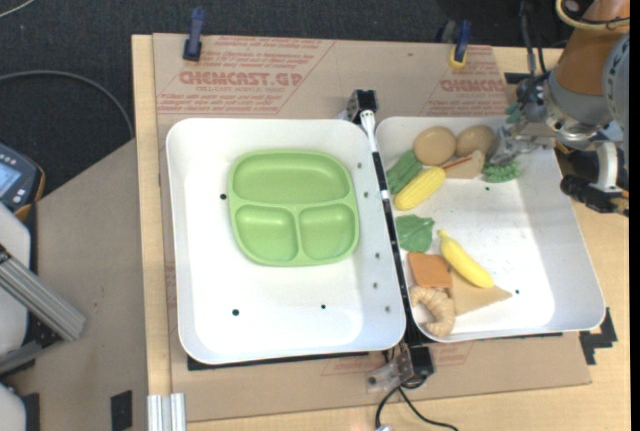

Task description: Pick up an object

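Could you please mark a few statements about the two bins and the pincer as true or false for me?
1. The green divided tray lies in the left bin. True.
2. The banana sits on the green divided tray. False: it lies in the right bin, among the other toy food.
3. The pincer is over the right bin's far edge. True.
4. The corn cob lies outside both bins. False: it is in the right bin, near the divider.
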Tool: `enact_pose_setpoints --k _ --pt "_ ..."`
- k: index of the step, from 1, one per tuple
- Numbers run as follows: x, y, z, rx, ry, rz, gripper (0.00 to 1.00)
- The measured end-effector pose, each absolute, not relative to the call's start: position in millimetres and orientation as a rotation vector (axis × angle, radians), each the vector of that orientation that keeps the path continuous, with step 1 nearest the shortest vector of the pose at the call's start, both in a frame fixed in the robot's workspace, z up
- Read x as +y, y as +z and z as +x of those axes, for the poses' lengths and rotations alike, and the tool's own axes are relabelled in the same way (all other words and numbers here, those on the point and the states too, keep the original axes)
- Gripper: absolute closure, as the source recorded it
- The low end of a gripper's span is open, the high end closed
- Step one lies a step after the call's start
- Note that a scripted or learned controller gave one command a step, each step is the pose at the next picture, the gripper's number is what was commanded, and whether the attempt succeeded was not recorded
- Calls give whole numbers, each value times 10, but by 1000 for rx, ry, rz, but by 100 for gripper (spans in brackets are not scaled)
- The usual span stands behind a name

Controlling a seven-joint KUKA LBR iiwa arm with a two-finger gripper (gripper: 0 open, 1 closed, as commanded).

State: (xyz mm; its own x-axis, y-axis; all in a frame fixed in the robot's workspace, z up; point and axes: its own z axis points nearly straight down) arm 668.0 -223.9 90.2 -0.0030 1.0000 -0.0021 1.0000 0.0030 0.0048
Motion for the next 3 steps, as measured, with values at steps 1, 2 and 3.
enact_pose_setpoints --k 1,2,3 --pt "-2242 1025 6691 2217 7 2210 100" --pt "-2241 1128 6698 2216 7 2205 100" --pt "-2241 1235 6706 2214 8 2201 100"
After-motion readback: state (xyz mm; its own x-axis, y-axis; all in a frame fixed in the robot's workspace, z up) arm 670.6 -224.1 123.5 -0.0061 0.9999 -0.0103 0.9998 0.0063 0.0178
